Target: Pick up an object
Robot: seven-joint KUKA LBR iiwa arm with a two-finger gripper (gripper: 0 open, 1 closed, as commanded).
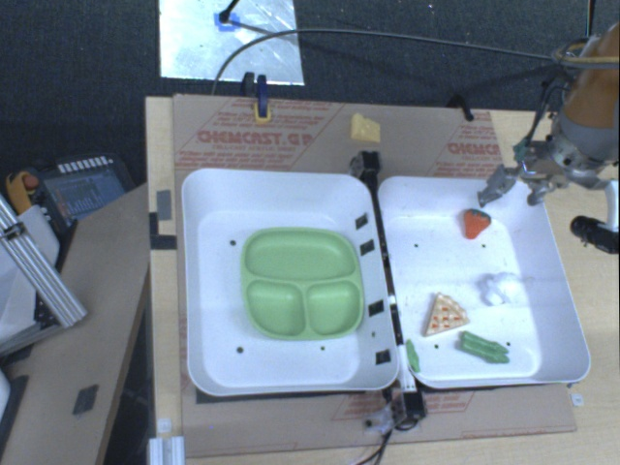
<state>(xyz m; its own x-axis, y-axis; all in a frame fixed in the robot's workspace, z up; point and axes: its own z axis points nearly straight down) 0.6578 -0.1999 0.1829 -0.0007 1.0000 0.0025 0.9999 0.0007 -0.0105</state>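
Even, bright overhead light with soft shadows, glare on the foil sheet (231,25), and slightly soft, grainy focus.

The right bin (542,260) kept open floor through its middle and left side. A strawberry (476,223) sat at the far side, just beside the end effector (514,188). A white lump (496,289), pizza slice (445,314) and green beans (482,347) crowded the near half. In the left bin (208,250), a green divided plate (297,283) filled the centre, with bare floor around it.
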